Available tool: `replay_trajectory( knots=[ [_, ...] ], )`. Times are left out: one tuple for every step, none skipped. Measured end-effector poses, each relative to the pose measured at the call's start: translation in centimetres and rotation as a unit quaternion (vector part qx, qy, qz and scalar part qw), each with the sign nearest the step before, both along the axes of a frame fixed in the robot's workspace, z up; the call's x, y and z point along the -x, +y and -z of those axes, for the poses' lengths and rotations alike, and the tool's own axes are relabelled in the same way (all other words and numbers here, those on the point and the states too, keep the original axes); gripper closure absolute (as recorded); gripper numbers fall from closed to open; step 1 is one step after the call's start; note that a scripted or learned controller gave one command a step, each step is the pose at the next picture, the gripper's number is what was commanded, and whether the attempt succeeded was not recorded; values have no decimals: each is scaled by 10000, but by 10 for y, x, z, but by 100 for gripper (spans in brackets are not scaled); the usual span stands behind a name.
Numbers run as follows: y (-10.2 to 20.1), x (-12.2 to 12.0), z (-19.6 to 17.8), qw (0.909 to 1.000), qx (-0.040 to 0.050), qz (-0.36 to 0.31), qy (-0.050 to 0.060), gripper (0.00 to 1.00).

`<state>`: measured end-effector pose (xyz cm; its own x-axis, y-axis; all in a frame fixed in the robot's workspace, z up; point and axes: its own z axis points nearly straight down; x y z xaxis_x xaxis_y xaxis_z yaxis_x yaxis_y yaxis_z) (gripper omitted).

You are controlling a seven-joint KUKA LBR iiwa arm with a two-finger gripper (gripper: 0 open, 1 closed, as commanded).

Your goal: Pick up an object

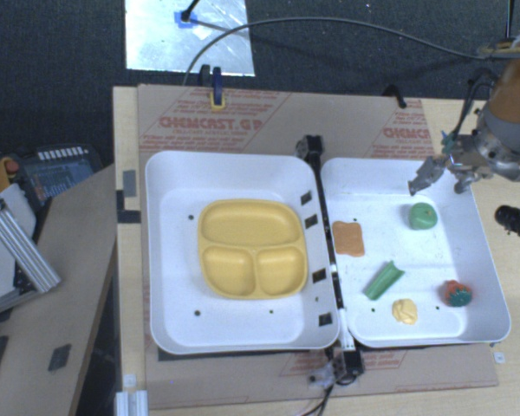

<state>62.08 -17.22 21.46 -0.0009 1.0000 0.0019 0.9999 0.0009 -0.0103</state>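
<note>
A: Status, left to right?

B: Left bin, centre-left of frame: a yellow divided tray sits in its middle, three compartments, flat on the floor.

A: Anything in the tray?

B: Compartments look bare. Black clips run down the seam between the two bins.

A: Right bin?

B: Right bin, centre-right of frame, five loose items. Nearest the seam, an orange flat slab. Below and right of it, a green wedge piece, lying at a slant. Below that, near the bottom wall, a pale yellow lump. Right of that lump, near the lower right corner, a red and teal object; too small to tell what it is. Higher up, a green round object on the bin floor, apart from the rest.

A: Gripper?

B: Gripper, upper right of frame, over the bin's top right area. Fingers spread, nothing between them. One fingertip is just above and left of the green round object in the frame, not touching it as far as I can see.

A: So nothing picked?

B: Correct. All five items lie in the bin.
</note>
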Motion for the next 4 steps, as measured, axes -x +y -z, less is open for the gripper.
replay_trajectory(
  knots=[
    [0, -3, -7, 10000, 12, -13, -60, 0],
    [1, -1, 34, 10000, 10, -5, -46, 0],
    [8, -7, 80, 10000, 7, -22, -44, 0],
    [7, -8, 108, 10000, 15, -12, -71, 0]
  ],
)
